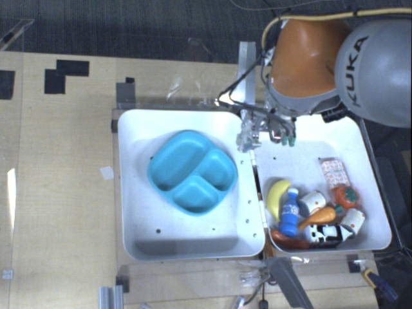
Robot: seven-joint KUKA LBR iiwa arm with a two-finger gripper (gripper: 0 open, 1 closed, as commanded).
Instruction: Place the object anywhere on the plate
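The arm (335,56) reaches in over the right bin (370,172); whether its gripper (270,132) is spread cannot be told.

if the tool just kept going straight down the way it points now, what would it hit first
Most likely bare floor of the right bin, near its inner wall. The tool hangs by the divide between the bins, apart from the toy pile and the blue plate. Depth is hard to judge.

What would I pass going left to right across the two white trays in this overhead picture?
Blue plate → gripper above the divide between the bins → banana → blue bottle → carrot → tomato.
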